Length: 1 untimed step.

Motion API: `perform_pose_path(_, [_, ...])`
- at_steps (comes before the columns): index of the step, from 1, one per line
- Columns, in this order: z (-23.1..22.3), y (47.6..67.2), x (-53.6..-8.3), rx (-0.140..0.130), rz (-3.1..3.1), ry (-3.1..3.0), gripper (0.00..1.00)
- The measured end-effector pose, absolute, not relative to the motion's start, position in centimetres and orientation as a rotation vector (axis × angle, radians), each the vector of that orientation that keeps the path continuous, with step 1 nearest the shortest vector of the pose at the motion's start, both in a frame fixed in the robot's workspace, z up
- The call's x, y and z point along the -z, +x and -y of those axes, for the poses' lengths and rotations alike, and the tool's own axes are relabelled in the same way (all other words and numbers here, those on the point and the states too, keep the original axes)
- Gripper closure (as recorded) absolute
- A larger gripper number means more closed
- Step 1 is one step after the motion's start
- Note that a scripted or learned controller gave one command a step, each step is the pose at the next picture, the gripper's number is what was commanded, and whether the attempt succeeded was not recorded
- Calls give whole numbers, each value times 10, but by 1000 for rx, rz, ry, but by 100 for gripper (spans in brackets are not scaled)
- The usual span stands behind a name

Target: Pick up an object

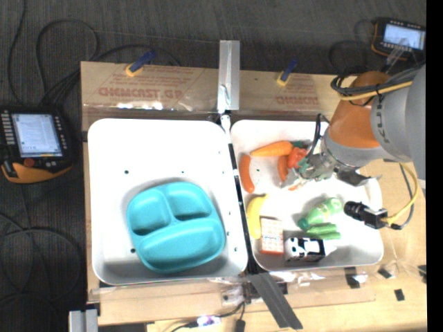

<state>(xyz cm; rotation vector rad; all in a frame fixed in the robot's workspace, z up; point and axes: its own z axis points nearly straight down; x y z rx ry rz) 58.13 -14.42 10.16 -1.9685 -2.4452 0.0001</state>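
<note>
Brown board (149, 88) lettered "CHEMCAST GP"

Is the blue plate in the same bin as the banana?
No. The blue plate lies in the left bin, while the banana lies in the right bin with the other toys.

**A Bench on a Dark Carpet**

The floor (138, 19) is dark grey carpet with thin black cables (41, 40) lying on it. A brown wooden bench (166, 88) stands in the middle. On the left, a small screen box (33, 140) glows. Another little screen (401, 37) sits far right.
</note>
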Motion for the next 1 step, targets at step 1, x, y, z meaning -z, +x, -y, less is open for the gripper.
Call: perform_pose_path(1, [93, 607, -211, -2, 2453, -1963, 100])
